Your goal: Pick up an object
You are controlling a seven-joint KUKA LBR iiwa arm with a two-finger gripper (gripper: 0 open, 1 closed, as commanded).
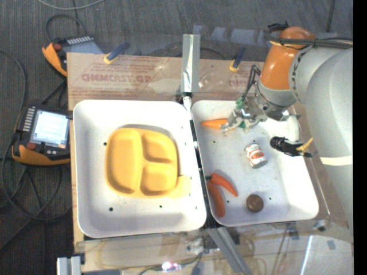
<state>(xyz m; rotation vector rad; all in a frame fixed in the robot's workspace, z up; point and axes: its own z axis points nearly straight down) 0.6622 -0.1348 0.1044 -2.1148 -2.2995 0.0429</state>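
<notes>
1. Right now the tool (239, 119) hangs low over the right bin (298, 208), at its far left corner.
2. Just beside its tip lies an orange carrot (214, 123), seemingly not gripped.
3. Whether the tool is spread or pressed together, I cannot tell.
4. Left bin (86, 211) holds a yellow divided tray (143, 161).

Yellow plastic compartment tray (143, 160) in left white bin (86, 211). Right white bin (298, 202) holds: orange carrot (214, 123) at far left corner, two-finger gripper (234, 125) just beside it; small white-and-red can (256, 155) mid-bin; two red-orange chili peppers (219, 191) near left wall; brown round ball (254, 202) right of them.
</notes>
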